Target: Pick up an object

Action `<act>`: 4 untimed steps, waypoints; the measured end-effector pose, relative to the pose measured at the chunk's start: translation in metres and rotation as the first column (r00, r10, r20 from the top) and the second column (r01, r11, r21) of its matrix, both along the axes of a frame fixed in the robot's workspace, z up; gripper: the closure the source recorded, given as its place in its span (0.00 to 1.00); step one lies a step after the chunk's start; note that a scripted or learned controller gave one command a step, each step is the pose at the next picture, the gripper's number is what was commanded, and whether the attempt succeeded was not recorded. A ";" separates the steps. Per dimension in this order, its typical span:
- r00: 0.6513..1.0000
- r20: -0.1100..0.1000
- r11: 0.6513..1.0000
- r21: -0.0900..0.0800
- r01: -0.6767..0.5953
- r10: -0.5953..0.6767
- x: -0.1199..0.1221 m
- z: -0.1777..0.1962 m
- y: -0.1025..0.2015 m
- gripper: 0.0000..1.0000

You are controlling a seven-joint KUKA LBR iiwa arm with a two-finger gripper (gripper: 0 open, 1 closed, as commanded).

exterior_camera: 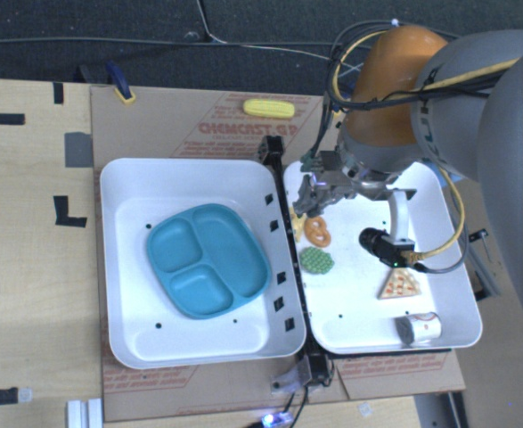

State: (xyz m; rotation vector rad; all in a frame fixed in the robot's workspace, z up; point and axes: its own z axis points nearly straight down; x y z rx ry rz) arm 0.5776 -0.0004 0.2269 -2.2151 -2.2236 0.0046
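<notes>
My gripper (pixel 309 201) hangs over the left part of the right bin (pixel 448 328), just above a brown pretzel (pixel 317 232). A green round toy (pixel 316 260) lies right below the pretzel. A pizza slice toy (pixel 400 284) rests further right, and a small grey-and-white cylinder (pixel 418 328) lies near the bin's front right corner. The pretzel lies on the bin floor, close under the gripper.
The left bin (pixel 127 328) holds a blue divided plate (pixel 208 259). A yellow corn-like toy (pixel 268 109) lies on the cardboard behind the bins. A black divider (pixel 283 239) runs between the two bins.
</notes>
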 end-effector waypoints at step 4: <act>1.000 0.002 1.000 -0.001 0.002 -0.002 -0.037 0.005 0.101 0.00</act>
